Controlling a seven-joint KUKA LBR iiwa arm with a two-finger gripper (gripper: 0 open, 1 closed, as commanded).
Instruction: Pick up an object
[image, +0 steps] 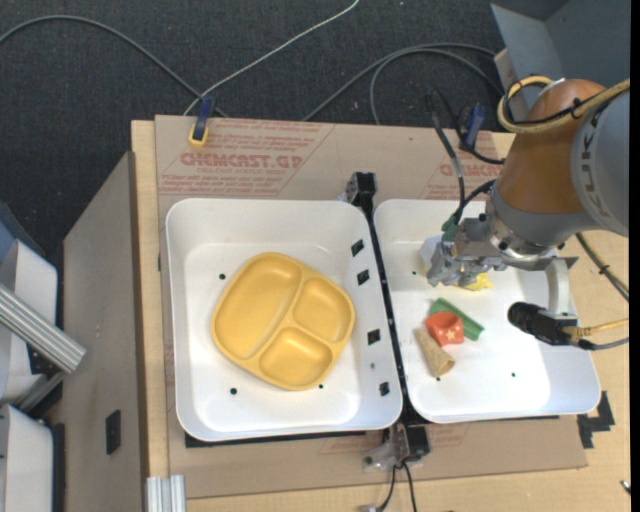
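yellow item (478, 283) half-hidden under end effector (455, 268)

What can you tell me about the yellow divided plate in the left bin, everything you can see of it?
The yellow three-compartment plastic plate looks like smooth, slightly glossy plastic with rounded corners. Raised ridges split it into one long section and two smaller ones, with nothing in them. It lies flat and right side up, turned at an angle to the walls, near the middle of the left shallow white bin. Only the bin floor touches it.
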